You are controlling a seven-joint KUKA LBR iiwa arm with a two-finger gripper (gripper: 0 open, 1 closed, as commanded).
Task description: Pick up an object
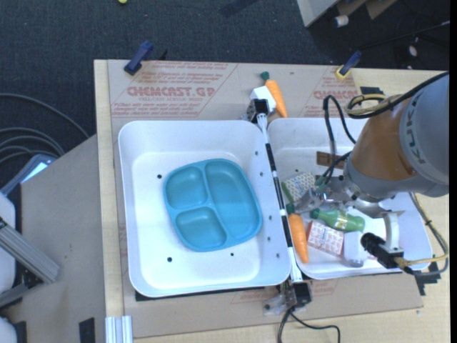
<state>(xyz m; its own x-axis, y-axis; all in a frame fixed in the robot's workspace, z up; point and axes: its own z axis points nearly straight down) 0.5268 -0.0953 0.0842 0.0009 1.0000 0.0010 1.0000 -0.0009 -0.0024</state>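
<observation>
Camera view: end effector (323, 200) low in right bin (407, 245), over green bottle (341, 221).
Finger state impossible to tell. Bottle just below-right, long axis left-right; orange carrot (299, 237) and red-patterned packet (325, 238) beside it.

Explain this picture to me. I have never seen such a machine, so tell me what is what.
One camera looks down at a slant on a bench with two white bins. The grey and orange thing on the right is a robot arm; its pincer reaches into the right bin. Whether the pincer holds anything cannot be told. That bin holds a green bottle, a carrot and a red-patterned packet. The left bin holds a blue divided plate. Another carrot lies on the bench behind the bins.
</observation>
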